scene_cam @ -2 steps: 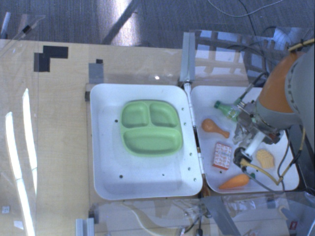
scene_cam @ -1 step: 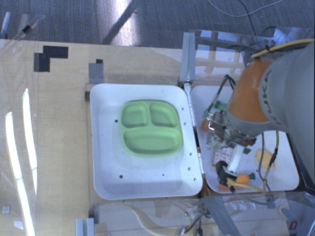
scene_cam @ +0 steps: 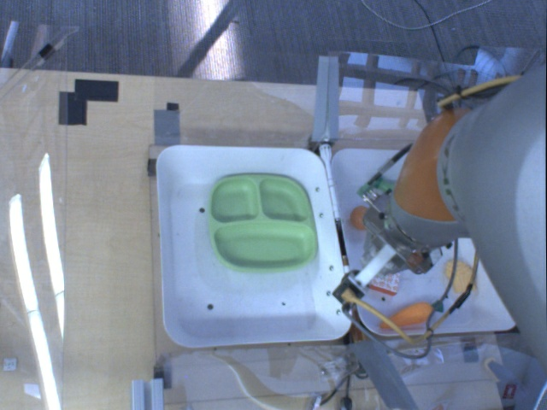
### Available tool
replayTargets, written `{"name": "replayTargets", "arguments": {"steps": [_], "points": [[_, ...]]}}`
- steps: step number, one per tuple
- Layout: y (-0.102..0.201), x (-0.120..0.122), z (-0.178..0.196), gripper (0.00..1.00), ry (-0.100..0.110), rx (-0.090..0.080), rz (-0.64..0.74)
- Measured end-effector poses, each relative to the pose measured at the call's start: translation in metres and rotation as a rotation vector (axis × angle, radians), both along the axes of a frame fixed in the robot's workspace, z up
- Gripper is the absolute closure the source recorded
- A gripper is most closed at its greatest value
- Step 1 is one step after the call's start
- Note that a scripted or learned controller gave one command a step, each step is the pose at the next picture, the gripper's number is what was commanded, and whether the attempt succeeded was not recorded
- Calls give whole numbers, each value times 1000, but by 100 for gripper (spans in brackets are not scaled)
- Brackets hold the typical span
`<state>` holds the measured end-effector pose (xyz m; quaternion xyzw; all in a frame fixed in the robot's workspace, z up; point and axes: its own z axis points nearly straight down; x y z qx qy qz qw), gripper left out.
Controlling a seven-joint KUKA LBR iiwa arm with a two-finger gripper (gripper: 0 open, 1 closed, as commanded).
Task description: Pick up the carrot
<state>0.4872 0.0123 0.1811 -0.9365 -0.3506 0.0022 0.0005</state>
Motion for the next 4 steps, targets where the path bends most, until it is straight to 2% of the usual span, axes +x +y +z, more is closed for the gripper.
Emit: {"name": "replayTargets", "arguments": {"steps": [1, 2, 3, 4], "points": [[33, 28, 0, 100, 1, 2, 538], [76, 6, -1, 100, 2, 2, 435], [82, 0, 0, 100, 0, -1, 42], [58, 0, 0, 100, -1, -3, -485]]}}
